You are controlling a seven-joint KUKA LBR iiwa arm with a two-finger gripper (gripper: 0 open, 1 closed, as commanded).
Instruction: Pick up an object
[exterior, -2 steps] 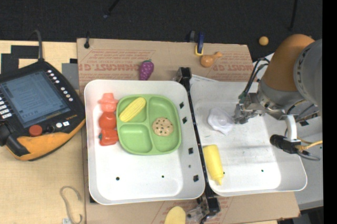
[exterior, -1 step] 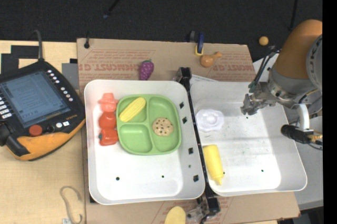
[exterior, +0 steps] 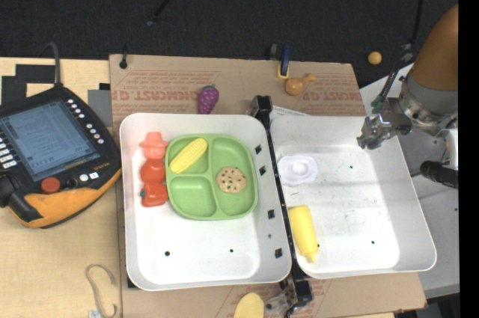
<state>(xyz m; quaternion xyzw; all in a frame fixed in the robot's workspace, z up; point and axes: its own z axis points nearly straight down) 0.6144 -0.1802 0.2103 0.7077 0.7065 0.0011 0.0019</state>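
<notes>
We see the gripper [exterior: 372, 134] over the far right edge of the right bin [exterior: 389, 249]; we cannot tell its state, and nothing shows in its grasp. In the right bin, a white fried egg [exterior: 298, 170] lies near the left wall, a yellow bottle [exterior: 304, 232] nearer the front. The left bin [exterior: 194, 264] holds a green tray [exterior: 196, 206] with corn [exterior: 187, 155] and 1 cookie [exterior: 231, 179], and a red figure [exterior: 153, 170] beside it.
</notes>
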